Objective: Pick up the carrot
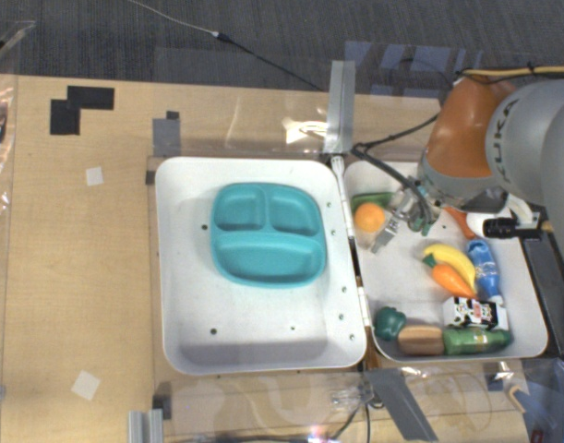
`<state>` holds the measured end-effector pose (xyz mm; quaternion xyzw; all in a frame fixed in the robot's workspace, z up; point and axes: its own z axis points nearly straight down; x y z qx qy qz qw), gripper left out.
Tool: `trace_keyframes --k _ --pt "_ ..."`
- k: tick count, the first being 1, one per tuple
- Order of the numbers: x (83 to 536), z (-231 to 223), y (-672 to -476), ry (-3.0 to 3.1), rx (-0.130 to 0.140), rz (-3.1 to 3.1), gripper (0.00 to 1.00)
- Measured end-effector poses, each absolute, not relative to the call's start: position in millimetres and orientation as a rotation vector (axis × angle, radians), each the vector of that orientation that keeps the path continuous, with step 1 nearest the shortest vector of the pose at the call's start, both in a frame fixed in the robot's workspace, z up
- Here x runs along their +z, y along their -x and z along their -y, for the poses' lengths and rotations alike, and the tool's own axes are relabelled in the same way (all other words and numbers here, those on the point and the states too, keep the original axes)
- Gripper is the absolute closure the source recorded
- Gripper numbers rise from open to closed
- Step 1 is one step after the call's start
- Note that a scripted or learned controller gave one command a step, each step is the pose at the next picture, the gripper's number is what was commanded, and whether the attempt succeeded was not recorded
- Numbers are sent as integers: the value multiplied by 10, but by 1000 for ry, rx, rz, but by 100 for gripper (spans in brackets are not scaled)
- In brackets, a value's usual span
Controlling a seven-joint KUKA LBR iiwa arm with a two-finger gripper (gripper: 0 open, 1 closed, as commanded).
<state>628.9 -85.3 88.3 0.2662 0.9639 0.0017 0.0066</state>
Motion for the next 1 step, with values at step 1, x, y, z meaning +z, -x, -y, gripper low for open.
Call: trace_keyframes --k 1 --pt "879 863 -6318 -1255 6 -2869 0"
